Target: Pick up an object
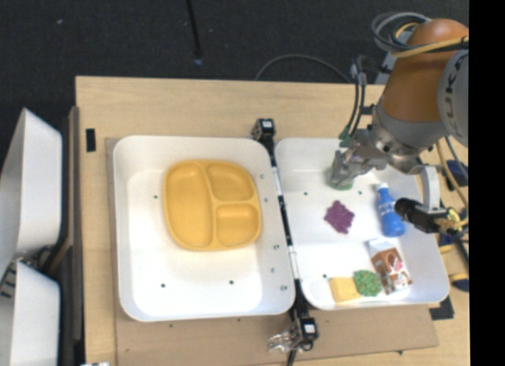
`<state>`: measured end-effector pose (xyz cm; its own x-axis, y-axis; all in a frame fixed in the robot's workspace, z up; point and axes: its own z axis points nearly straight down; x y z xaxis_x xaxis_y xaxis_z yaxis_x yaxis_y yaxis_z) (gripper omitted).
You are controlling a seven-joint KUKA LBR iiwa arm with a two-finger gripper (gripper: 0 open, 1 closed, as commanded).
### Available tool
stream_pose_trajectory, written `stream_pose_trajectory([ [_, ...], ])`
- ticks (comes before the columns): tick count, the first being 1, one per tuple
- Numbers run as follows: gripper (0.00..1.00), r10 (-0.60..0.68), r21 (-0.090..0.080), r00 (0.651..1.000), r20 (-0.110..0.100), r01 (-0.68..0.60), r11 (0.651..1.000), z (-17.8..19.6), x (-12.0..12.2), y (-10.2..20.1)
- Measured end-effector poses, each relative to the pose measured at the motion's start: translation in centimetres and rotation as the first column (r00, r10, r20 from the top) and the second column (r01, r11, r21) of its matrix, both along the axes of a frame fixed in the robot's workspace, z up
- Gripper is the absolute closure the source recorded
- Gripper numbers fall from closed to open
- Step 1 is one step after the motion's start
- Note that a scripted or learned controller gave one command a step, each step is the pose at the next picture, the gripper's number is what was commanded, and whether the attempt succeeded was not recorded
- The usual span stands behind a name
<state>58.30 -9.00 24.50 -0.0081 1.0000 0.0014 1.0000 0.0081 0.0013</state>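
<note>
From the fixed overhead camera, the grey two-finger gripper (342, 175) hangs low over the upper part of the shallow white plastic right-hand bin (312, 278), under the arm's orange band. Its fingers point down at bare bin floor with nothing between them; whether they are spread or pressed together I cannot tell, since they merge into one dark shape from this slant.

The candidates for picking all lie in that bin. The lumpy purple grape-like cluster (340, 217) sits just below the gripper, apart from it. The small blue plastic bottle with a white cap (387, 211) lies near the bin's right wall. Along the lower edge sit a flat yellow square block (342, 289), a bumpy green ball-like piece (366, 281) touching it, and a glossy brown and white printed packet (390, 268) just beside that.

The left-hand white bin (130, 222) holds a smooth yellow plastic divided plate (212, 203) with three compartments.

Risks, as I judge them: descending here would close on bare floor, because the gripper stands off the purple cluster. The bottle looks smooth and rounded, so it may roll or squirt out of a pinch. The packet is thin and flat, hard to get under. The crowded lower trio could be nudged together
</note>
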Motion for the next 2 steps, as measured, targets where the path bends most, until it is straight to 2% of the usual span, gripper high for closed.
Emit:
stream_pose_trajectory([
  [2, 1.00, 0.000, 0.000, 1.000, 0.001, 0.000, 1.000, 0.9, 0.0, 9.7],
])
